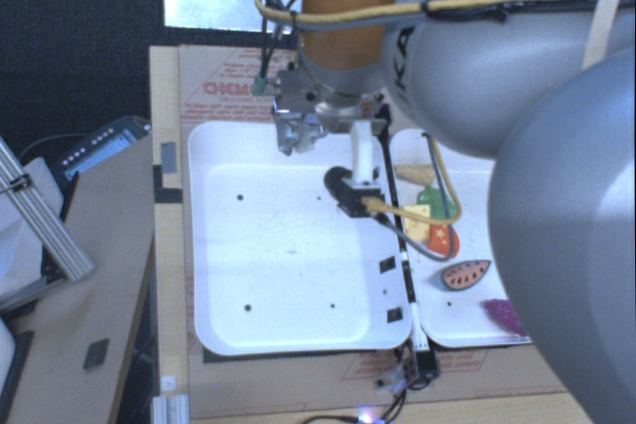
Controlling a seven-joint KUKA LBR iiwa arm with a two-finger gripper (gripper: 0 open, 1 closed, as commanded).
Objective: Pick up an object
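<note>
My gripper (297,134) hangs over the far edge of the left white bin (288,263), under the orange wrist band. Nothing shows between it and the bin floor. The objects lie in the right bin (457,333): a watermelon slice (465,273), a purple piece (504,315), a red and orange piece (441,237), a green piece (425,211) and a yellow piece (415,176). The grey arm covers much of the right bin. All these objects sit well to the right of the gripper.
A ridge (402,263) divides the two bins. Brown cardboard (229,84) lies under and behind the bins. A grey device with a blue panel (104,142) and metal rails (45,233) stand off the bench at the left.
</note>
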